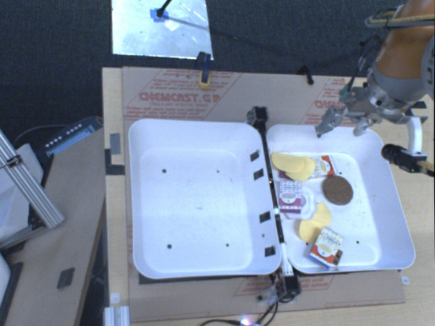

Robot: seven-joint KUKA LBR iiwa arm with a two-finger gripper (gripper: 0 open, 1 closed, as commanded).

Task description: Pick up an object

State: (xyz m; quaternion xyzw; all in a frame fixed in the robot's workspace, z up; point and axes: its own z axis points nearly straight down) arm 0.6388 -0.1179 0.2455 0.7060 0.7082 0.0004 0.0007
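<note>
The right bin (380,182) holds several small things: a yellow chip-like piece (292,161) at its upper left, a red and white packet (323,166) under it, a brown round cookie (337,190), a white and purple packet (291,197), a second yellow piece (315,223) and a small orange and white box (327,245) near the front. My gripper (343,122) hangs above the bin's back rim, fingers spread apart and open, with nothing between them. It is well above and behind the cookie.
The left bin (197,195) lies beside the right one, a black hinge strip (268,189) between them. Both rest on a cardboard sheet (177,94). A shiny metal plate (162,17) lies at the back, a yellow and blue clamp (203,70) near it.
</note>
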